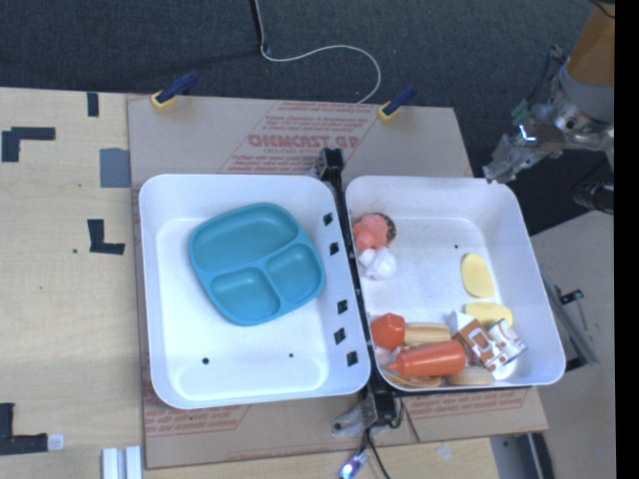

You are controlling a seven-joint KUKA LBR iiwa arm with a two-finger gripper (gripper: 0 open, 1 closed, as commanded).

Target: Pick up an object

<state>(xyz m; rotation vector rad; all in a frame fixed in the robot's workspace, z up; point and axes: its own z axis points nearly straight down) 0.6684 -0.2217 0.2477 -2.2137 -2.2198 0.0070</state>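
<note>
Gripper: the gripper [499, 166] sits high at the right, just outside the far right corner of the right bin [429, 193]; nothing lies between its fingers, and whether they stand apart or together I cannot tell at this size.

Arm: the arm [589, 58] runs up and off the upper right corner, its orange band above the grey wrist.

Nearest objects: a yellow oval piece [477, 274] lies on the bin floor by the right wall, with a second yellow piece [487, 312] just below it.

Front cluster: a small patterned box [492, 345], an orange-red carrot-like piece [429, 358], a hot-dog-like bun [427, 332] and a red piece [387, 329] are packed touching one another in the near corner.

Far left of that bin: a pink rounded item [370, 232] with a small white piece [378, 262] just beside it, both against the divider.

Left bin: the left bin [170, 267] holds a blue divided plate [257, 262], well apart from the gripper.

Task state: no object picked yet, in my judgement; the descent into the bin has not begun.

Risk, rim: coming down from where it hangs, a finger could strike the bin's corner wall.

Risk, clutter: aiming at the front cluster could pinch two items at once or nudge them apart and close on nothing.

Risk, flat pieces: the yellow pieces look low and smooth, so the fingers may skid over them.

Safer pick: the yellow oval piece, lying apart from its neighbours.
</note>
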